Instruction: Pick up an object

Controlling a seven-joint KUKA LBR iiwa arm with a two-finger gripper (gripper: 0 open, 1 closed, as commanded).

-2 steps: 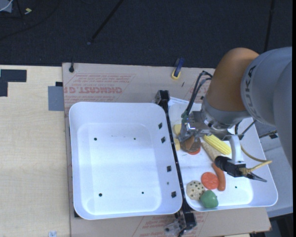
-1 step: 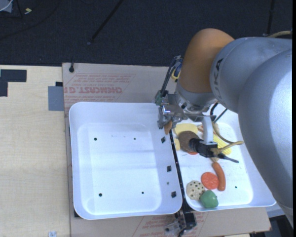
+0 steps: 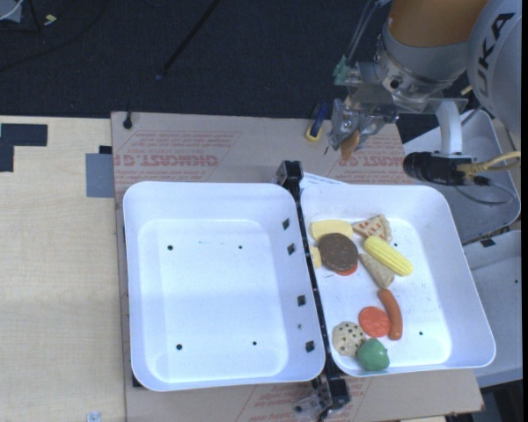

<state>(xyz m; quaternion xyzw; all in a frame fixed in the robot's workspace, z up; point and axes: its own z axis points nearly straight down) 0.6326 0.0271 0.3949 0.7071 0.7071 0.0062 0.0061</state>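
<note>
The grey arm with its orange band reaches in from three o'clock, and the two-finger gripper (image 3: 348,137) hangs high at twelve o'clock, past the far rim of the right-hand shallow white plastic bin (image 3: 472,281), over the printed brown cardboard sheet (image 3: 202,152). Open or closed? From this angle I cannot tell.

All the toy food sits in that right bin. At its eleven o'clock lies a flat yellow slice (image 3: 330,229), and a round brown patty (image 3: 339,252) overlaps its near edge. Just beside them at twelve o'clock is a tan wedge-shaped cracker piece (image 3: 374,228), with a yellow corn cob (image 3: 388,256) slanting just below it.

Down toward six o'clock, an orange-red sausage (image 3: 392,313) touches a round red slice (image 3: 374,322). A pale speckled cookie (image 3: 346,337) and a green rounded lump (image 3: 372,354) sit side by side near the front rim.

The left-hand white bin (image 3: 134,280) lies at nine o'clock, joined to its neighbour by black clips.
</note>
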